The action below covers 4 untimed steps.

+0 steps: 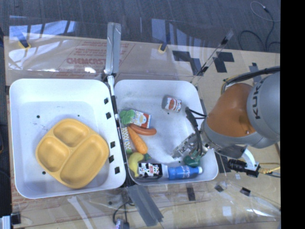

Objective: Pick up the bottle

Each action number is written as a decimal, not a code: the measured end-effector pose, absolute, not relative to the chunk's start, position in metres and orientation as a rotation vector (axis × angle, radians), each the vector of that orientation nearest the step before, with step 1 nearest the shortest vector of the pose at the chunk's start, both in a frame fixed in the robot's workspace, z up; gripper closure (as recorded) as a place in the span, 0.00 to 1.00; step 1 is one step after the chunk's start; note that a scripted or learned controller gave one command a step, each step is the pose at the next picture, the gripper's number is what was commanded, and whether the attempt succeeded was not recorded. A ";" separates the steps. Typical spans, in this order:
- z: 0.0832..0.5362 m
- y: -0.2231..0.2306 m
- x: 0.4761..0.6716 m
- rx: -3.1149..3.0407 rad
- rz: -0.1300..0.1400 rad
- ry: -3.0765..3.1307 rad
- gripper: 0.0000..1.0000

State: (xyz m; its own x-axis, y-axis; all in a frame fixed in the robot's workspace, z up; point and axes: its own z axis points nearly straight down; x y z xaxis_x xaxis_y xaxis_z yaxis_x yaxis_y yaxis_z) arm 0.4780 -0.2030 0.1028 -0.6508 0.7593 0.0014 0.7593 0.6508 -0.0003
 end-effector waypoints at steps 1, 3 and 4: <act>0.103 -0.203 0.478 -1.312 0.000 -2.853 0.00; 0.092 -0.210 0.477 -1.560 -0.001 -2.725 0.00; 0.102 -0.209 0.478 -1.554 -0.001 -2.728 1.00</act>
